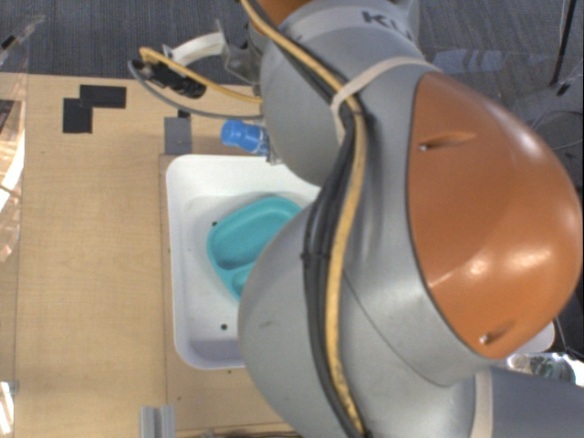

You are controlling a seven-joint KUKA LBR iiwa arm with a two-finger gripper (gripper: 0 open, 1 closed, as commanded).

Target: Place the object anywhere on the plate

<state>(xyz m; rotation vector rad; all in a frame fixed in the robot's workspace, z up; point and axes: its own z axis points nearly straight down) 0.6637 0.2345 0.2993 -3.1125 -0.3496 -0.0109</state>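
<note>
Grey arm huge in the foreground, crossing from the right and covering most of the scene. Orange band bulging at right centre, glossy. Yellow cable and a black one running side by side down the arm's casing.

White bin on the wooden bench, left wall and near corner showing (the remainder behind the arm). Teal plate lying flat inside the bin, right side cut off by the arm.

Small blue object above the bin's upper rim in the view, outside the bin, right end hidden against the arm. Apart from the plate, not on it. Cannot tell whether resting on the bench or lifted.

Pincer state: cannot tell.

Grey tab just left of the blue object. Black L-shaped mark on the bench at upper left. Looped cable bundle above the tab, near the bench's upper edge.
</note>
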